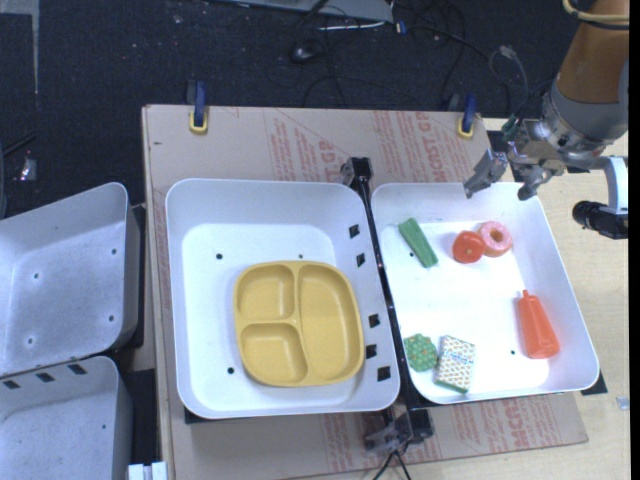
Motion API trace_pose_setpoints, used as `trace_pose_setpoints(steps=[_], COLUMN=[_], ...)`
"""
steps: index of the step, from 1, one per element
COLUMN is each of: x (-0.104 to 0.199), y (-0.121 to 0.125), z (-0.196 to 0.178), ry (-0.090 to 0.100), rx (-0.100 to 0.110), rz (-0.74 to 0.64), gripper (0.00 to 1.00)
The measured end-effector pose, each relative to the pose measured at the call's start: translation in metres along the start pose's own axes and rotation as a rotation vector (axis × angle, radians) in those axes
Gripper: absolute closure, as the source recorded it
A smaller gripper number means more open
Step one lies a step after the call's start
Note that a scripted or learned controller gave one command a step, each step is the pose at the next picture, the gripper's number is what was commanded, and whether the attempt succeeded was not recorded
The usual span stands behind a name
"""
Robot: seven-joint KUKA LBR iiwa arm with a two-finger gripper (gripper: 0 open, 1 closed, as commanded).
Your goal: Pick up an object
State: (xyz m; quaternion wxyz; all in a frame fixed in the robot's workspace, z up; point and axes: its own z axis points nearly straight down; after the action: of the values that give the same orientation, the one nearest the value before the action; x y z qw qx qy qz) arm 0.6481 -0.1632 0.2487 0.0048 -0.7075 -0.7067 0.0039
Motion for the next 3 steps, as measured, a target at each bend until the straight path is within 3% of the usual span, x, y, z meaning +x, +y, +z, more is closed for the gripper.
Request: trace_pose_setpoints(steps=[1,3], x=[0.0,0.009], y=[0.002,-0.007], z=[-0.008,0.084], ry=[-0.002,-0.001], rx=[-0.012,-0.008], rz=[-0.002,-0.001], gripper=[0.0,0.0])
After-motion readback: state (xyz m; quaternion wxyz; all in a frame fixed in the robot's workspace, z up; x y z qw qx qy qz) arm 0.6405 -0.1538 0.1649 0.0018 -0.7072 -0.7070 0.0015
